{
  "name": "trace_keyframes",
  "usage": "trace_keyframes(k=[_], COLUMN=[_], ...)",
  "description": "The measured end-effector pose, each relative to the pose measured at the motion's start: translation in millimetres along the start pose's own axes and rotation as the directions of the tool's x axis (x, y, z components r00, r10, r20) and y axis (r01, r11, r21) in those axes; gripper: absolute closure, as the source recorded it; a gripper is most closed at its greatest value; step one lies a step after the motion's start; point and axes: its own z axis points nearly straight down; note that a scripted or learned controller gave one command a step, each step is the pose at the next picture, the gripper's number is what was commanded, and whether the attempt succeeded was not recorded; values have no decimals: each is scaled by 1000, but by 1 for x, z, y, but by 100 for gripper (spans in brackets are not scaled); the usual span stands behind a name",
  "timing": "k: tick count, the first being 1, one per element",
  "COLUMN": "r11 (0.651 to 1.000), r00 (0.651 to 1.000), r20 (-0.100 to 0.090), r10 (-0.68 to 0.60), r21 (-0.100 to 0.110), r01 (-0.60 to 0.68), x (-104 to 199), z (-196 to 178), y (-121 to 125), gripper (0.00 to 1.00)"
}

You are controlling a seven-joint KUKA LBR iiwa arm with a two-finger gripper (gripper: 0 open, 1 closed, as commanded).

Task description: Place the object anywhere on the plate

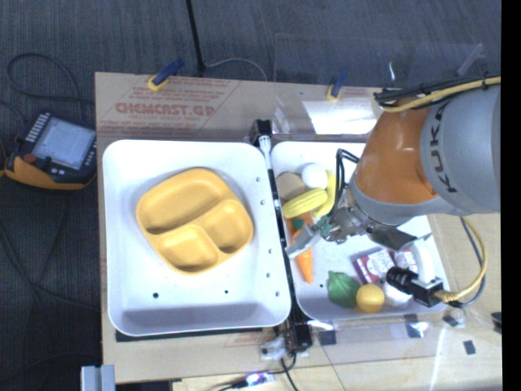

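Note:
A yellow plate (pixel 194 217) with three compartments lies in the left white bin (pixel 130 300). My gripper (pixel 313 233) hangs low in the right bin (pixel 431 255), near its left wall. It sits just above the top of an orange carrot (pixel 305 265) and just below a yellow corn cob (pixel 305 202). A white egg (pixel 313 174) and a brownish round item (pixel 288 185) lie beyond the corn. I see nothing lifted out of the bin.
A green vegetable (pixel 343 287), a yellow lemon (pixel 370 297) and a dark red packet (pixel 377 264) lie at the right bin's near side. The grey and orange arm (pixel 407 169) covers the bin's far right. A ridge (pixel 277 218) divides the bins.

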Motion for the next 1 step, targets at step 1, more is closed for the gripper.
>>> trace_keyframes(k=[1], r11=[989], r00=[989], r20=[1], r10=[145], r21=[0], r01=[-145], x=[14], z=[0], y=[73], gripper=[0])
